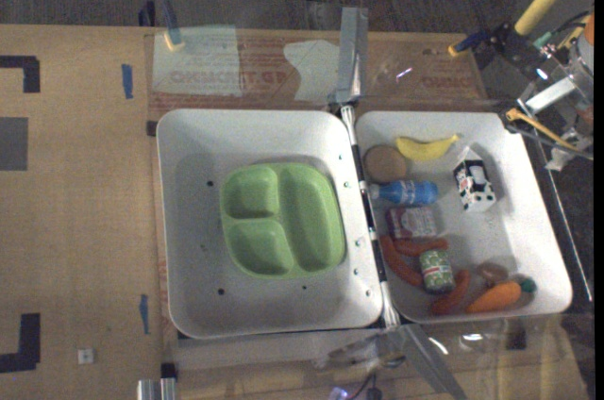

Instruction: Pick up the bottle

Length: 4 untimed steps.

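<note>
Brown cardboard covers the table (75,200), marked with black squares and short strips of blue tape along its left part, and dark carpet with a looped cable lies beyond its far edge. 2 shallow white bins sit side by side, touching along a metal divider. In the left bin (189,294) a green plate (281,219) with 3 compartments lies flat, nothing on it. The right bin (538,228) holds a cluster of small things: a brown round item (384,163) at the far left corner, a yellow banana (427,146) just beside it, and the bottle (404,192), clear with a blue label, lying on its side right below them, close to the divider wall. Under the bottle lies a small packet (412,222), then red sausages (401,261) and a green can (435,268) touching them, with a carrot (498,296) at the near right. A black and white carton (474,184) stands apart toward the middle. At the far right edge, well apart from the bottle and outside the bin, part of the arm's end (557,101) shows with cables and a yellow rod; whether the claw is wide or narrow cannot be told from this view.
</note>
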Available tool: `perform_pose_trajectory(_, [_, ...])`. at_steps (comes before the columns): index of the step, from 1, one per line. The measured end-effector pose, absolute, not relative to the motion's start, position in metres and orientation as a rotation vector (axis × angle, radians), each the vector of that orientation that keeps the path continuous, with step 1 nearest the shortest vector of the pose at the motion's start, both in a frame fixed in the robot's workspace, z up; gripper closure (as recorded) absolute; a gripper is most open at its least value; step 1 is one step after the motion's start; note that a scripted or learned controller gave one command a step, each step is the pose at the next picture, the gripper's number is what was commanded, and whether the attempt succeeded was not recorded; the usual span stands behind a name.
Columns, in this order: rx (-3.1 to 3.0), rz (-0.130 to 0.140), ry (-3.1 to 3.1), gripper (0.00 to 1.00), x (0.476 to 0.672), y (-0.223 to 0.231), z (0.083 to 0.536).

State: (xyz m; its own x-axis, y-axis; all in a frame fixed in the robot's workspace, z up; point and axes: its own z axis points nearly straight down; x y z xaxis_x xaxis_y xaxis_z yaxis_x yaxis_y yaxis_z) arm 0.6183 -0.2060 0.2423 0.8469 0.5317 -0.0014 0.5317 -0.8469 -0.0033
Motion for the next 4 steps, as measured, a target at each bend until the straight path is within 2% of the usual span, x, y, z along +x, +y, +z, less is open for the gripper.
perform_pose_trajectory(1, [-3.023, 0.004, -0.845, 0.00, 0.575, -0.106, 0.185])
perform_pose_trajectory(2, [-3.123, 0.001, -0.322, 0.00, 0.619, -0.145, 0.085])
perform_pose_trajectory(3, [-3.122, -0.001, -0.327, 1.00, 0.620, -0.145, 0.096])
perform_pose_trajectory(4, [-3.125, 0.002, -0.309, 1.00, 0.589, -0.172, 0.231])
